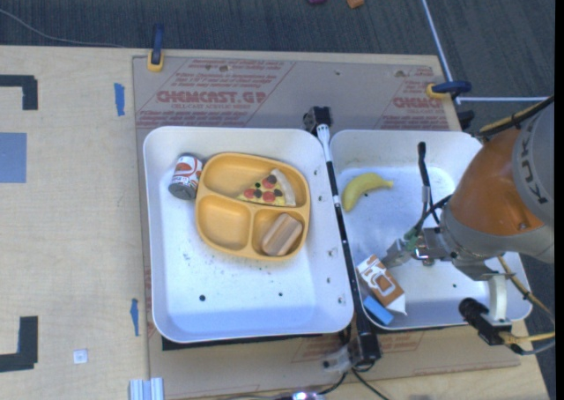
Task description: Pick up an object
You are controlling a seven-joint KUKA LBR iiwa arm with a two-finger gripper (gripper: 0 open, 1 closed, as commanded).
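The claw [407, 247] hangs low inside the right bin [441, 151], at the end of the grey arm with its orange band [493, 191]; it is too small and cluttered with cables to tell whether it is spread or pressed together, and nothing can be made out between its tips.

The likeliest target is the small carton [381, 281], white with orange-brown print, lying tilted just below and to the left of the claw, close to it but apparently not touching. It looks light and fairly stiff, a thin cardboard box that should dent if squeezed hard. Its flat faces should give good purchase; pinching across the narrow width near the middle seems safest, since a grip at one end would probably let it swing.

Just beyond the carton, further down and left of the claw, a small blue block [377, 313] sits against the bin's near corner, touching or nearly touching the carton. It could get nudged or caught along with it.

Up and to the left of the claw, well apart, lies a yellow banana [365, 187]. Its curved, smooth skin would probably slip.

Far to the claw's left, the left bin [238, 301] holds a yellow divided tray [222, 218] with a pizza slice [269, 187] in one compartment and a bread roll [280, 233] in another. A small can [185, 175] lies just beside the tray's far left edge.
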